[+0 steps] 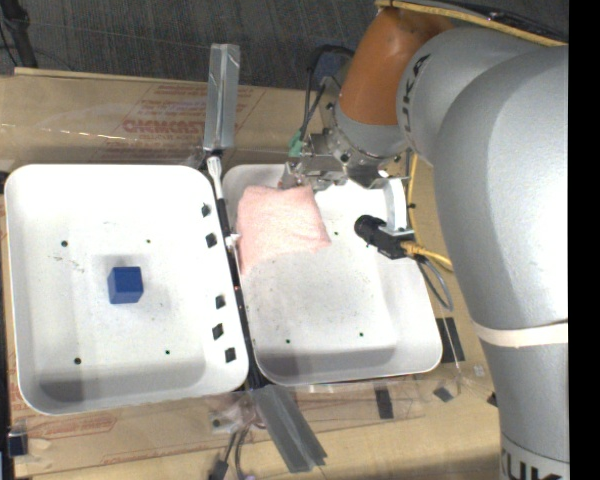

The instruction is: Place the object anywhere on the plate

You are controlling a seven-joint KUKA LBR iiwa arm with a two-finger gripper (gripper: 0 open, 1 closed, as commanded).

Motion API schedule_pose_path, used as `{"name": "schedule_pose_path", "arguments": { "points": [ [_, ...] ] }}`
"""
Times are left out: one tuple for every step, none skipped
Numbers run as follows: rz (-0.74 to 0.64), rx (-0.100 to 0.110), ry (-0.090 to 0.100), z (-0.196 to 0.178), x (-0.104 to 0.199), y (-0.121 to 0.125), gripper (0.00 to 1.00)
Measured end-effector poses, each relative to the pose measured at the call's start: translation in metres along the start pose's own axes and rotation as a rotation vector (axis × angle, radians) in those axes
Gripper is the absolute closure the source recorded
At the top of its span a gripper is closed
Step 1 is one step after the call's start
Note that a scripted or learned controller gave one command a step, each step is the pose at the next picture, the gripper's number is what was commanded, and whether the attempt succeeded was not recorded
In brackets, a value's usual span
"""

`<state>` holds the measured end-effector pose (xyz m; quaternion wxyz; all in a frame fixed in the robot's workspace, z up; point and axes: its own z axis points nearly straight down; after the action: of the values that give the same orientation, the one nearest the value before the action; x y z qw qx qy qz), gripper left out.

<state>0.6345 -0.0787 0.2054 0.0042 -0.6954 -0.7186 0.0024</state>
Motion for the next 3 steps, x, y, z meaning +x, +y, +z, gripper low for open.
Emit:
{"name": "schedule_pose_path", "arguments": {
  "points": [
    [-0.010,-0.007,-0.002,-0.026,0.002,0.000,1.00],
    [-0.416,-0.002,-0.003,-0.015,0.043,-0.023,1.00],
    [-0.821,-0.004,-0.005,-0.018,0.076,-0.050,1.00]
  ]
}}
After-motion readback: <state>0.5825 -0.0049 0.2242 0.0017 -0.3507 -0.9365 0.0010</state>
